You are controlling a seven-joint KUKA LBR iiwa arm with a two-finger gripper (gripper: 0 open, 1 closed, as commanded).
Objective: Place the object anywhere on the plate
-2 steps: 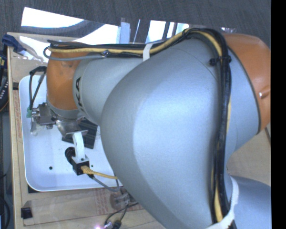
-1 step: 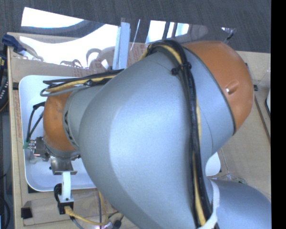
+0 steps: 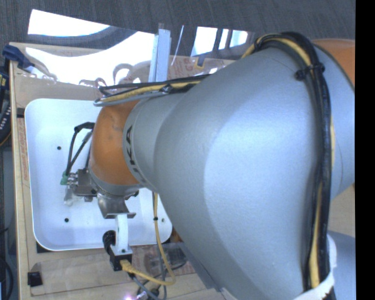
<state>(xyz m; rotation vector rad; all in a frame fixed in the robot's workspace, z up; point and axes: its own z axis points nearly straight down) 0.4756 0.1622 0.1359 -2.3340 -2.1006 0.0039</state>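
The big grey arm with its orange band (image 3: 112, 142) reaches over the shallow white plastic bin (image 3: 40, 167). The gripper (image 3: 75, 186) hangs at the bin floor, its state impossible to tell. The task's object and plate cannot be made out.

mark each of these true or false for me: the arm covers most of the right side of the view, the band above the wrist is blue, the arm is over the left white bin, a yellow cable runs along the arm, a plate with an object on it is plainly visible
1. The arm covers most of the right side of the view. True.
2. The band above the wrist is blue. False: the band is orange.
3. The arm is over the left white bin. True: its wrist end hangs above the white bin.
4. A yellow cable runs along the arm. True: a yellow cable follows the grey housing beside a black one.
5. A plate with an object on it is plainly visible. False: the arm hides much of the bench, and no plate can be made out.
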